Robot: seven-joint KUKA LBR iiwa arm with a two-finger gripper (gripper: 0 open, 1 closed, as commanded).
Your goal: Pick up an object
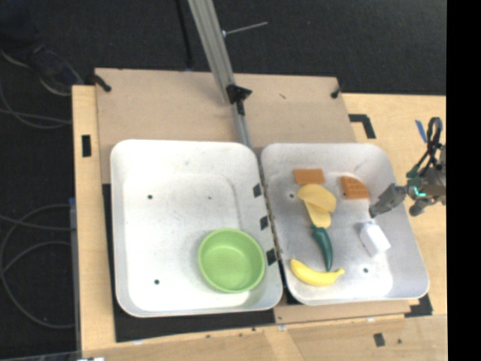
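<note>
The jaws hang over the right white bin, above a small white block; their state I cannot tell.

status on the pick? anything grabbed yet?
Done: nothing lifted. The banana, green pepper, white block, two brown blocks and yellow piece all lie in the right bin; the green bowl sits in the left bin.
In hand: the gripper is at the right bin's right edge, near the white block, with nothing visibly between its fingers.
Left: descend, grasp, lift.
</note>
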